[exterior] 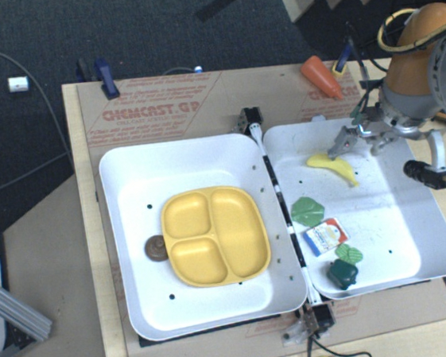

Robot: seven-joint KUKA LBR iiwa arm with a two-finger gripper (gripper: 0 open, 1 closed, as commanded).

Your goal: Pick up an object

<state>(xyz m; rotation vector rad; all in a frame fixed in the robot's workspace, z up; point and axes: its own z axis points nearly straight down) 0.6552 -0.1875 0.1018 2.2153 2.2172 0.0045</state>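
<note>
Over the right bin's [425, 271] far edge, the gripper [360, 136] is seen spread open, nothing held. A banana [333, 167] is found just beside it. Leaf [307, 210], card [326, 237] and green block [343, 273] are crowded toward the left wall; bare floor is left rightward. A yellow tray [215, 235] is kept in the left bin [127, 177].

You see bench [159, 105] with brown printed board on top. Two white bins lie on it side by side: left bin [128, 224], right bin [421, 231]. Orange carrot-like toy [321, 78] lies near far right edge.
</note>
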